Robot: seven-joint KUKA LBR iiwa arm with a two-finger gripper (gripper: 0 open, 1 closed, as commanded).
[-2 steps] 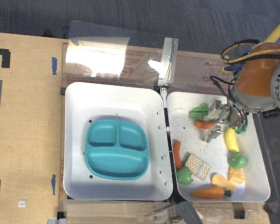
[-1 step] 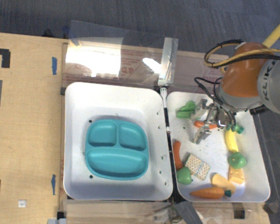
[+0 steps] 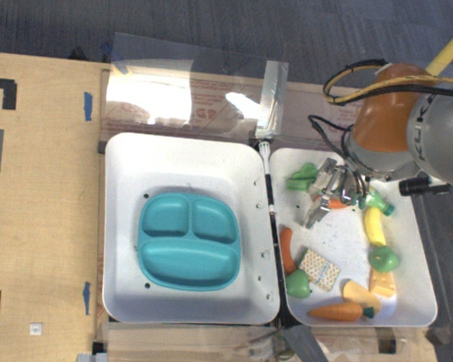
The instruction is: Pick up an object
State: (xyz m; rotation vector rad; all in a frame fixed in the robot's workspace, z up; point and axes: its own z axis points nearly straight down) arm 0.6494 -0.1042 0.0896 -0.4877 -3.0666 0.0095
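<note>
Grey carpet floor (image 3: pixel 224 12); tan bench board (image 3: pixel 34 200), blue tape (image 3: pixel 87 105).

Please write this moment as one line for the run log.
arm: over right bin | gripper: low among toy food, grasp unclear | banana: lying in bin | teal tray: left bin

Both white bins (image 3: pixel 126 161) are looking like smooth moulded plastic w/ a soft sheen. The teal divided tray (image 3: pixel 190 240) is appearing as matt plastic, no glare. The worktop (image 3: pixel 30 200) is showing as flat brown cardboard or fibreboard, matt, w/ blue tape bits. A clear glossy film (image 3: pixel 171 94) behind the bins is being lit by strong reflections. The pincer (image 3: pixel 328 196) is being seen as bare metal, dull grey. The yellow banana (image 3: pixel 374 225) is looking like smooth plastic.
</note>
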